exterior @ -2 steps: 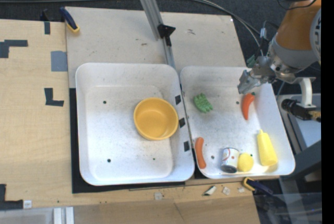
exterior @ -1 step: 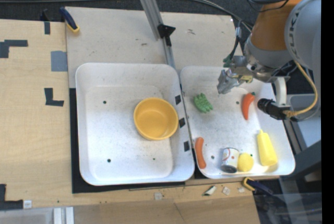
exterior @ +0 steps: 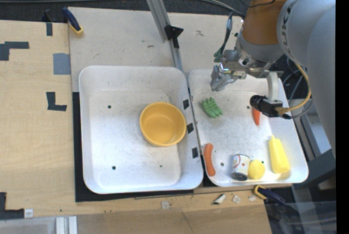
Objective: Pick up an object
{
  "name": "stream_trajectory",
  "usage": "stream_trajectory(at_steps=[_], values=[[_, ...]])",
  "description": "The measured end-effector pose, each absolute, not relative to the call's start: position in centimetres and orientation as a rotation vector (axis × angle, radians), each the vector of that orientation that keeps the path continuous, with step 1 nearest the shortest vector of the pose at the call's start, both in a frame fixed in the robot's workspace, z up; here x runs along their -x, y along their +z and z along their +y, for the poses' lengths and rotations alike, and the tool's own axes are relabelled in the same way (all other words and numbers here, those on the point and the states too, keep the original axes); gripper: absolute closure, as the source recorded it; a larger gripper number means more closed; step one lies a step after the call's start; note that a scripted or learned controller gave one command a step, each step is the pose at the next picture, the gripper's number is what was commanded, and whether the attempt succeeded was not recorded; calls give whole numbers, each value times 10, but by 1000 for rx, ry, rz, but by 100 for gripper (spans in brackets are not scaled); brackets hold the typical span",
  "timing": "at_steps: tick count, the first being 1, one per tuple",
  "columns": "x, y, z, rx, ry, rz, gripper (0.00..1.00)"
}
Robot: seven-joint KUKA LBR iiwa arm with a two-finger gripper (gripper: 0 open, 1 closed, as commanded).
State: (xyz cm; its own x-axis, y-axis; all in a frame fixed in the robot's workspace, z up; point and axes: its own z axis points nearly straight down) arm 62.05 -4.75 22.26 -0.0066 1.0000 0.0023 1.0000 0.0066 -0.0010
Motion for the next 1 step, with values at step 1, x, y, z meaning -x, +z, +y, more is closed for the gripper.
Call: stream_trajectory(at_steps=[1], values=[[-636,222,13,2211,0,-2228,100]])
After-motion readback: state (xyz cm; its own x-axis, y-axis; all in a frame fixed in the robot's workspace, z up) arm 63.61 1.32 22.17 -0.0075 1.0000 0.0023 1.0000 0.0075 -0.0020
